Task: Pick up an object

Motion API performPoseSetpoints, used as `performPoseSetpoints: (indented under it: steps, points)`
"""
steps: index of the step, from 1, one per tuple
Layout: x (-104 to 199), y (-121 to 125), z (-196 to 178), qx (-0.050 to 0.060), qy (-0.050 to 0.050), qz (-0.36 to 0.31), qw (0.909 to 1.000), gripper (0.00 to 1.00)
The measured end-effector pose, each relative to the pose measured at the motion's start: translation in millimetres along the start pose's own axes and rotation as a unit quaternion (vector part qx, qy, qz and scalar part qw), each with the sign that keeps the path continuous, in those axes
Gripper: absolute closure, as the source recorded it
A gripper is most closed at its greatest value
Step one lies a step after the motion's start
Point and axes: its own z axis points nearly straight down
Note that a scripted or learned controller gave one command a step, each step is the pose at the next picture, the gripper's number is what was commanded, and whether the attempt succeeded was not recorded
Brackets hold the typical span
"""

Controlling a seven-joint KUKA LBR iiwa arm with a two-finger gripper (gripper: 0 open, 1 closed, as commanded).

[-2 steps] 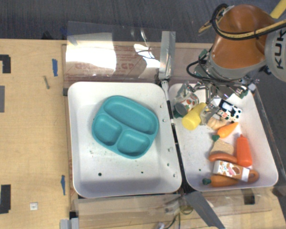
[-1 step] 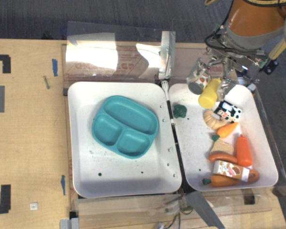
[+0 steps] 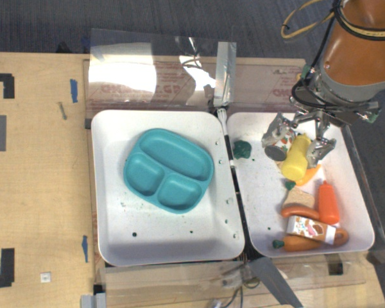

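Note:
My gripper point(image 3: 299, 144) hangs over the back of the right bin point(image 3: 260, 191), under the grey and orange arm. Its two metal fingers point(image 3: 277, 138) are spread apart, open, one on each side of the upper end of a yellow bottle-shaped toy point(image 3: 296, 160). That toy lies tilted, with a small orange piece point(image 3: 312, 171) peeking out beneath it. I cannot tell whether the fingers touch the yellow toy.
The right bin also holds a small green lump point(image 3: 242, 149) near its left wall, an orange bottle point(image 3: 328, 201), a hot-dog-like toy point(image 3: 299, 204), a labelled sauce bottle point(image 3: 314, 231) and a carrot point(image 3: 283, 242). A teal divided plate point(image 3: 170, 170) lies in the left bin point(image 3: 109, 223).

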Motion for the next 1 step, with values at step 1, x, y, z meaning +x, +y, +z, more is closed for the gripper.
performPoseSetpoints:
  steps: [1]
  points:
    - [40.1, 78.9, 42.5, -0.003, 0.001, 0.027, 0.9996, 1.0]
